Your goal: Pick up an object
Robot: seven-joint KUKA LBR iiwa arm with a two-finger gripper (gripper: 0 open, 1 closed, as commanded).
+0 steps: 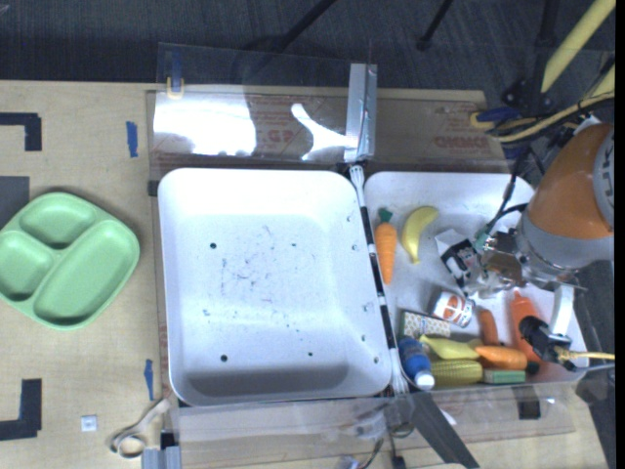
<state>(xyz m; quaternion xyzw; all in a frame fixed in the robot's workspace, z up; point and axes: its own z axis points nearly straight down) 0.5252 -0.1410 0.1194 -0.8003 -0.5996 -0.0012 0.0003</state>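
Note:
My gripper (pixel 472 279) hangs low in the middle of the right bin (pixel 459 189), at the end of the grey arm with the orange band (pixel 576 203). Just below and left of it lies a small red and white can (pixel 452 309). An orange carrot (pixel 387 248) and a yellow banana (pixel 420 231) lie to its left, near the bin's left wall. Along the front wall are a blue bottle (pixel 415 361), two yellow corn cobs (pixel 455 359) and another orange carrot (pixel 504 357). I see nothing between the gripper's tips.
The left bin (pixel 264 203) stands beside the right one, parted by a low wall. A green divided plate (pixel 64 258) rests on the wooden bench at far left. A clear screen (pixel 254 115) stands behind the bins.

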